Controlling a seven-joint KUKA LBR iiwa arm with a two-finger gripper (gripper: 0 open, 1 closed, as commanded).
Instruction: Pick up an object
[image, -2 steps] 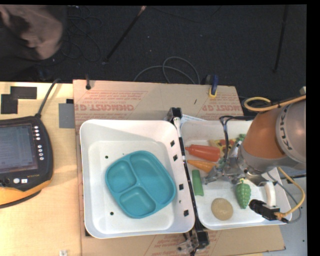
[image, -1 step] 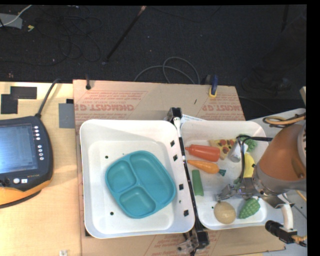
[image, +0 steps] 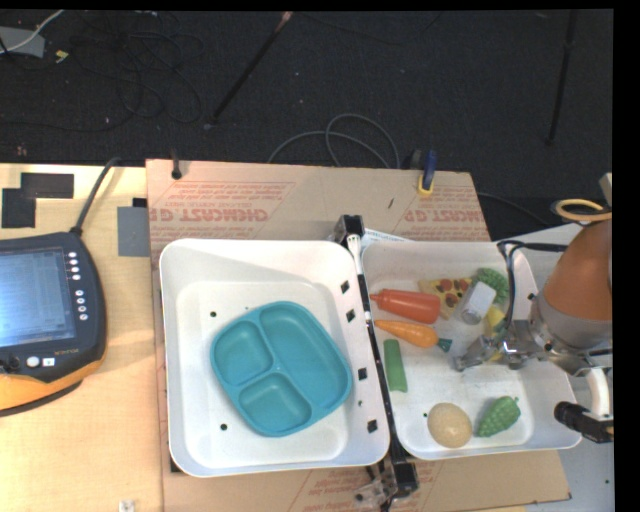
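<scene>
- End effector (image: 478, 352) hangs low in the right bin (image: 420, 440); whether it is parted or pinched, cannot tell.
- Toy carrot (image: 407, 332) lies just left of it, ungrasped.
- Judged step: approach; next, settle over the carrot.

Teal tray (image: 280, 367) (left bin (image: 190, 290))

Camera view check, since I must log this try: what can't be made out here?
- Gripper: fingers small and blurred against the right bin; open or shut unclear.
- Arm: cut off by the right edge.
- Toys by the far wall: crowded and partly behind the arm; kinds unclear.
</scene>
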